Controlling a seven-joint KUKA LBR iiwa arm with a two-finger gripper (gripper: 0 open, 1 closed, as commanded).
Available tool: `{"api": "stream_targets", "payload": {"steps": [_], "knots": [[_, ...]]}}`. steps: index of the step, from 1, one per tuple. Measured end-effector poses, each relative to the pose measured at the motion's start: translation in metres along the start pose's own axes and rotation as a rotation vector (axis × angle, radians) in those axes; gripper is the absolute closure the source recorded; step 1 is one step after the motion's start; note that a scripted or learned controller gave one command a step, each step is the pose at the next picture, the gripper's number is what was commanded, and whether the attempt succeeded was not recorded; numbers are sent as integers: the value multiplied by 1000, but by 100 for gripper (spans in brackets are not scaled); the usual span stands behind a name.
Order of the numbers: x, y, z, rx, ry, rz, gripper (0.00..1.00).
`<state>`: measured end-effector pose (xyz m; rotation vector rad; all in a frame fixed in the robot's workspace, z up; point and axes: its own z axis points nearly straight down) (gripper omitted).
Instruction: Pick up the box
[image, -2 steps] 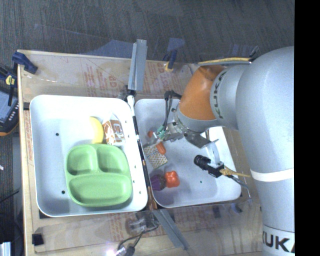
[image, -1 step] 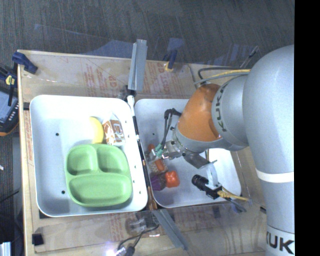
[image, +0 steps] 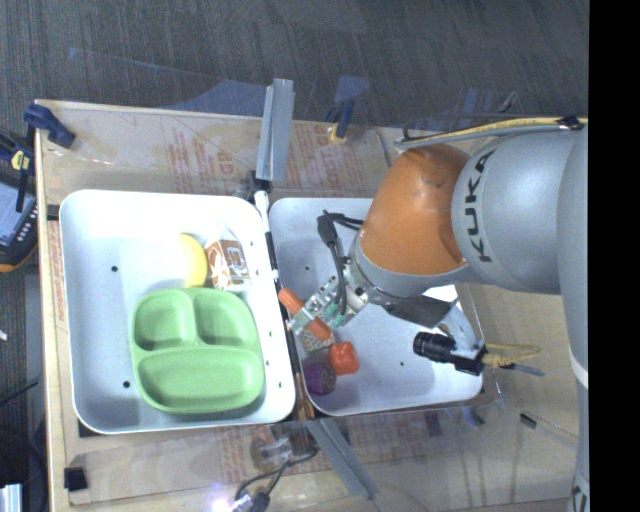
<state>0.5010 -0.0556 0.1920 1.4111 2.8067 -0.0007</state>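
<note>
A small brown box (image: 228, 263) with a printed label lies in the left bin (image: 90, 300), against its right wall, above the green tray. My gripper (image: 320, 318) hangs low over the left side of the right bin (image: 400, 395), across the dividing walls from the box. It sits right above an orange stick-shaped item (image: 290, 299) and a red block (image: 343, 357). The grey arm with its orange band (image: 415, 215) covers much of the right bin.
A green divided tray (image: 197, 350) fills the lower part of the left bin, with a yellow round item (image: 192, 259) beside the box. A purple item (image: 320, 377) lies at the right bin's front left. A black cylinder (image: 440, 350) juts from the arm.
</note>
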Motion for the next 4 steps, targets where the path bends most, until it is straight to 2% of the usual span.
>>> {"api": "stream_targets", "payload": {"steps": [1,2,3,4], "knots": [[-2,-2,-44,-1,-1,304,100],[43,2,1,2,2,-151,100],[56,92,-90,0,0,64,100],[103,46,-33,4,1,231,100]]}}
